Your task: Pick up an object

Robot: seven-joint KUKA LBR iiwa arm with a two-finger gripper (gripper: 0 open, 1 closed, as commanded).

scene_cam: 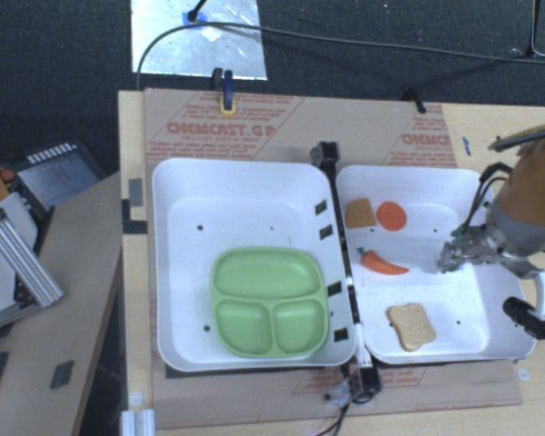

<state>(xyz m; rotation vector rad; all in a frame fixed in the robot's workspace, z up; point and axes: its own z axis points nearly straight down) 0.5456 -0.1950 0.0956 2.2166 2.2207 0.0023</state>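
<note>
The right bin [454, 182] holds several toy foods: a tan square cracker [360, 213] and a red-orange round slice [391, 216] at its back left, an orange carrot [382, 262] in the middle left, and a slice of toast [411, 325] near the front. My gripper [450, 256] hangs low over the right bin's middle, just right of the carrot and apart from it. The arm's orange band [532, 189] rises behind it at the frame's right edge.
The left bin [191, 189] holds a green three-compartment plate [269, 299] toward its front. A black divider clip strip [338, 243] runs between the bins. A grey bench and a metal rail [18, 252] lie at the far left.
</note>
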